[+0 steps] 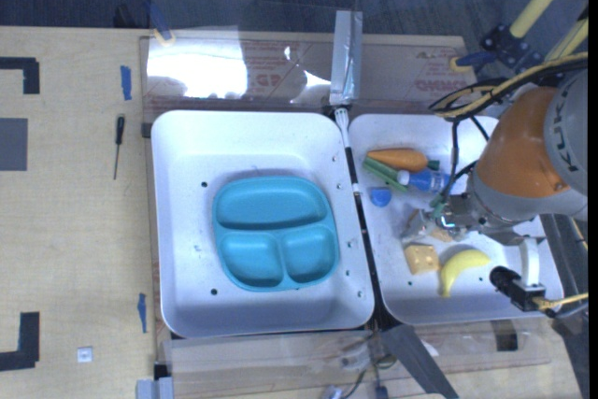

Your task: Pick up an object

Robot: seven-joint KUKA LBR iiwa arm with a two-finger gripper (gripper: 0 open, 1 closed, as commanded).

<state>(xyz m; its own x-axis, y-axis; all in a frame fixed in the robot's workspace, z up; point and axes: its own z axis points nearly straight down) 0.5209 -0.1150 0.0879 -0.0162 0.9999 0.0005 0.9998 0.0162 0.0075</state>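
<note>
Right bin, lower right of frame: banana near the front wall; tan block just left of it; carrot at the back; green stick beneath the carrot; blue bottle; small blue cap. Gripper low among them, above the banana; finger state cannot be told. Left bin, centre: blue divided tray.

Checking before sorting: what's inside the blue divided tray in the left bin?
All three compartments of the blue tray look bare, and nothing covers them. The carrot and banana lie in the right bin.
</note>
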